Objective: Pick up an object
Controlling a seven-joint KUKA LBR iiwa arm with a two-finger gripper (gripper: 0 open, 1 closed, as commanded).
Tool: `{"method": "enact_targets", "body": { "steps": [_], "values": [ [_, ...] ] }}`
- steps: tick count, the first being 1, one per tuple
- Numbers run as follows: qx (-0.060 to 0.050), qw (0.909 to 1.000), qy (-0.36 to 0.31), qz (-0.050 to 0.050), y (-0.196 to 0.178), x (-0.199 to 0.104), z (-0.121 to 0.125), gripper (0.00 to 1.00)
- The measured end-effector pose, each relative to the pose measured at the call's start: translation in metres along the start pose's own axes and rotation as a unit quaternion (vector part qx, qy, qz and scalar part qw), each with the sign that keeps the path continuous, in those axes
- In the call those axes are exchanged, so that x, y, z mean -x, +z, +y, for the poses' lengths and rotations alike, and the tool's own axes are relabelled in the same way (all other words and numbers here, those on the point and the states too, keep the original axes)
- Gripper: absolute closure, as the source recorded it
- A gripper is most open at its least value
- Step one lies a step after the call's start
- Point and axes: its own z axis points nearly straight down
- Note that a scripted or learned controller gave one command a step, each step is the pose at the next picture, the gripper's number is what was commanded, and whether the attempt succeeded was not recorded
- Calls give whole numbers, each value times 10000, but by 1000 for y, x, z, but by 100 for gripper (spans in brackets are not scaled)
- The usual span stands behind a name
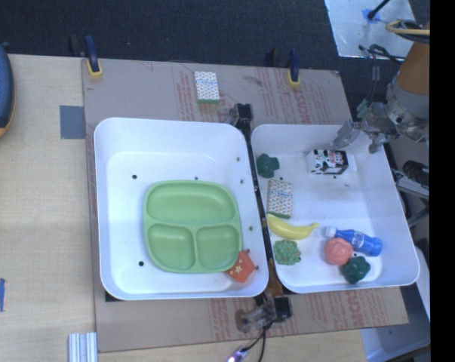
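Observation:
The right bin [378, 194] holds a black-and-white cow-patterned toy [328, 161], a dark green lump [268, 164], a checkered block [279, 197], a yellow banana [291, 228], a green broccoli piece [287, 253], a blue bottle [357, 240], an orange-red ball [336, 252] and a dark green piece [355, 270]. My gripper [357, 136] hangs at the bin's far right rim, just right of and above the cow toy, with nothing seen between its fingers.
The left bin [114, 202] holds a green divided plate [191, 225] and an orange block [242, 266] at its near right corner. Another checkered block [206, 87] lies on the cardboard behind the bins. Clamps [293, 65] hold the cardboard's far edge.

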Motion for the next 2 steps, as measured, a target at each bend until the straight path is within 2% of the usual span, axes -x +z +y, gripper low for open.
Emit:
{"method": "enact_targets", "body": {
  "steps": [1, 2],
  "values": [
    [-48, 10000, 8, 17, -46, -60, -46, 0],
    [15, 10000, 17, -14, 45, -23, -5, 0]
  ]
}}
